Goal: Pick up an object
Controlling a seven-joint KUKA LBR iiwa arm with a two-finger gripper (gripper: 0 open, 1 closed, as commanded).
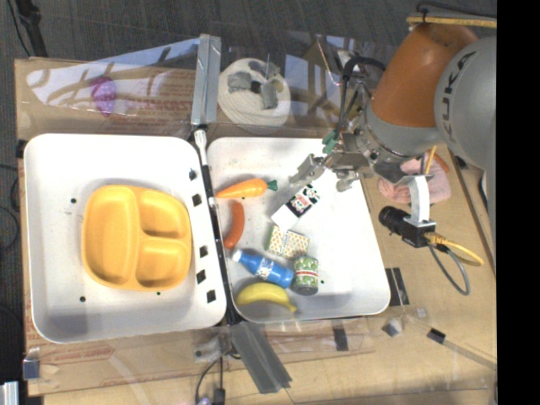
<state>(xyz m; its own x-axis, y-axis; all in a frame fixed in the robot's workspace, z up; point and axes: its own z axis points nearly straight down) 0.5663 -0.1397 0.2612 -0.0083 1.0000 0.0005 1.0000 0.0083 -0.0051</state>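
two white bins sit side by side on the bench. nearest the gripper (314, 174) in the right bin (371, 251) is a small black-and-white carton (297, 205), likely light and stiff, best pinched across its flat sides. whether the claw is released or clenched, i cannot tell. nearby lie a carrot (243, 189), a banana (265, 296), a blue bottle (263, 266); a yellow tray (139, 237) fills the left bin.

Even overhead lighting, moderately bright. Soft short shadows under objects. Glare on clear plastic sheeting (126, 83) at top. Slightly soft focus overall.
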